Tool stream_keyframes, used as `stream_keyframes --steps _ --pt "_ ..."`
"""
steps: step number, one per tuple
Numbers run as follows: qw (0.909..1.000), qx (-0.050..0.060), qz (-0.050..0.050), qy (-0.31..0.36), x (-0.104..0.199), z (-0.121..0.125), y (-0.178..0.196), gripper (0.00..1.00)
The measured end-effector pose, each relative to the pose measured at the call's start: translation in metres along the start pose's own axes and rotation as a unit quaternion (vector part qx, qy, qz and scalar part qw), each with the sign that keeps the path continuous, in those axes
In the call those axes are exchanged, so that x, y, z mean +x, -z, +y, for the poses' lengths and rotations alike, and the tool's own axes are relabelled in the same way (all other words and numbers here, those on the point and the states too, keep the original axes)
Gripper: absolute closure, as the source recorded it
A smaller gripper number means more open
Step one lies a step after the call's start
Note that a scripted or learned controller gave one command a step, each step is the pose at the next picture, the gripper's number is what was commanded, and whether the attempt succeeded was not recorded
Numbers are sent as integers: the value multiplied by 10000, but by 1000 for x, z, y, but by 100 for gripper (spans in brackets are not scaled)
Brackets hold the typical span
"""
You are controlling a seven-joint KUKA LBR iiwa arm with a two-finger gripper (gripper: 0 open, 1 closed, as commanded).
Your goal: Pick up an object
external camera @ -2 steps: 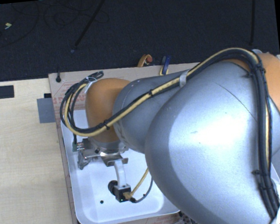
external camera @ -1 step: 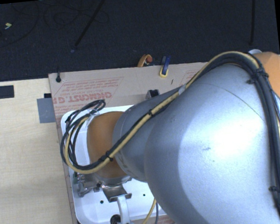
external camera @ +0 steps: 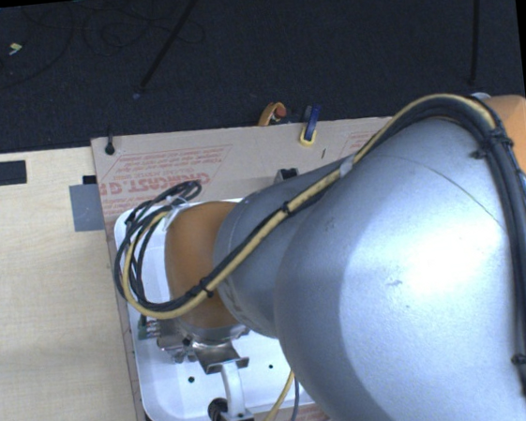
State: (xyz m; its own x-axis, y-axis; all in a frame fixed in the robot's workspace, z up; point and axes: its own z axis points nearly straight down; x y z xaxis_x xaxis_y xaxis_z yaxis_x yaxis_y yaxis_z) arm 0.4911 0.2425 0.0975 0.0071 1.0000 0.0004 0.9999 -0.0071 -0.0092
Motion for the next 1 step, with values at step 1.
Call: stream_keyframes --steps 1 --pt "10000 -48 4 39 1 3 68 100"
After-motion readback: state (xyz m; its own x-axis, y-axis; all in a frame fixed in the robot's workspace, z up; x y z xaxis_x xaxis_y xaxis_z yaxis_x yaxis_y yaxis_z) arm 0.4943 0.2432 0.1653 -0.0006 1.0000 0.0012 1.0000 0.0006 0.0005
